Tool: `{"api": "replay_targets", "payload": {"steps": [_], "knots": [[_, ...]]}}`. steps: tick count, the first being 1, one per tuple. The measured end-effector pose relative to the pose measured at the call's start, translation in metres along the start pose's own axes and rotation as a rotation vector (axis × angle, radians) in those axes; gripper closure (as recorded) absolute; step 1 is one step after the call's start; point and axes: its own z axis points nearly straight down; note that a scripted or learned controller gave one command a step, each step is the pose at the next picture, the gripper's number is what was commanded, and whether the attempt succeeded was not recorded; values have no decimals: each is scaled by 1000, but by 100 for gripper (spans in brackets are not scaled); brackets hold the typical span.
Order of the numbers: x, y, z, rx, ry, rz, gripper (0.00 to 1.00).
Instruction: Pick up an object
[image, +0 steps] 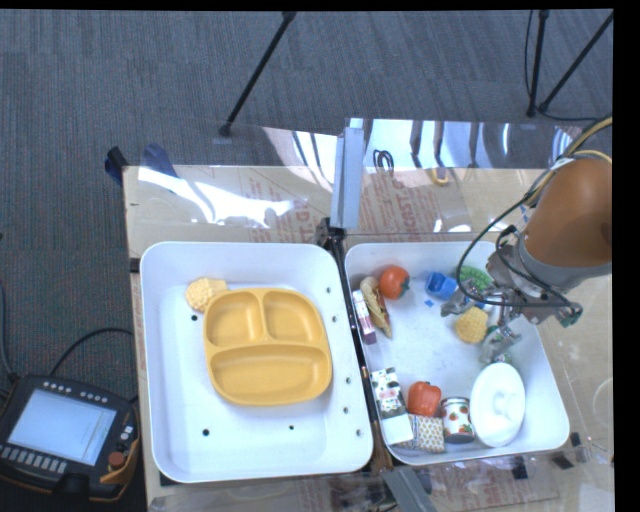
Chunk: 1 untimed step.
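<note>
Beside the right bin's (556, 420) far wall, a yellow waffle-like toy (471, 325) is lying just under the gripper (497, 335); whether the jaws are wide or narrow, I cannot tell; crowding by 1 blue block (438, 285) is risking a glancing, failed grasp.

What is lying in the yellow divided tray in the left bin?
The yellow divided tray shows three bare compartments. A yellow waffle-like piece rests on the bin floor beside its upper-left corner. Whatever lies beneath the tray is hidden.

text: none legible | small cartons (386, 390) | printing too small to read
</note>
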Motion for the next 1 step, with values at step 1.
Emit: {"api": "replay_targets", "payload": {"steps": [1], "knots": [[-49, 8, 12, 1, 6, 67, 0]]}}
